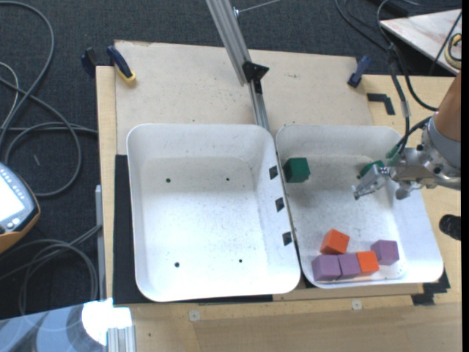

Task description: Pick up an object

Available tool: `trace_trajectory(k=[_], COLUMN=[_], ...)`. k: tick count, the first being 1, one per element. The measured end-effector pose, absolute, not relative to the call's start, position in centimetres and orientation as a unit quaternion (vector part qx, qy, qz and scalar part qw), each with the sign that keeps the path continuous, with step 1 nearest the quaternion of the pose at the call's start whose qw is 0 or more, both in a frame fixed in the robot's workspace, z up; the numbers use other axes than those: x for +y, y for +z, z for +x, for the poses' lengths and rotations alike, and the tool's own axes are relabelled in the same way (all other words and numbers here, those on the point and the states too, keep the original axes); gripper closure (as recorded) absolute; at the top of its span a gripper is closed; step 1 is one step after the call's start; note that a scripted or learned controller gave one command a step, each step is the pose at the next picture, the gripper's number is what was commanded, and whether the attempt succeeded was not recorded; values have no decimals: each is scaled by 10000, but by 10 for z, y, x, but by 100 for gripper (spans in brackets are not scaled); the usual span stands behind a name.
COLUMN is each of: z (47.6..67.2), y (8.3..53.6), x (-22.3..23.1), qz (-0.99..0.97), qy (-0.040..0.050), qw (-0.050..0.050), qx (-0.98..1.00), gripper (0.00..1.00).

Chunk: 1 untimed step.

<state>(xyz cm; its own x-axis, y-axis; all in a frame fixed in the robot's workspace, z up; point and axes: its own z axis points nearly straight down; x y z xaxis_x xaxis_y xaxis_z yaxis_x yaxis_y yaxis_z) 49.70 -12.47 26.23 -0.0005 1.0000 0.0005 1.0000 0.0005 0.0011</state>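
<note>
In the right bin (344, 134), a green cube (297, 169) rests near the far left corner. Along the near wall lie an orange cube (335, 241), a second orange cube (366, 262) and purple cubes (327, 267) (385, 251). My gripper (364, 182) reaches in from the right and hovers over the bin's middle right, open, with nothing between its fingers. It is right of the green cube and beyond the cluster of cubes.
The left bin (139, 196) stands beside the right one, with black clips (279, 204) on the shared wall. A metal pole (234, 35) slants up from the bench behind the bins. Cables lie on the dark floor at left.
</note>
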Motion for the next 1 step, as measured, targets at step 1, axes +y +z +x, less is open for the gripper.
trace_trajectory(k=[1], z=[481], y=[304], x=[-155], qz=[7080], qy=[13], qw=[33], qx=[7062], gripper=[0])
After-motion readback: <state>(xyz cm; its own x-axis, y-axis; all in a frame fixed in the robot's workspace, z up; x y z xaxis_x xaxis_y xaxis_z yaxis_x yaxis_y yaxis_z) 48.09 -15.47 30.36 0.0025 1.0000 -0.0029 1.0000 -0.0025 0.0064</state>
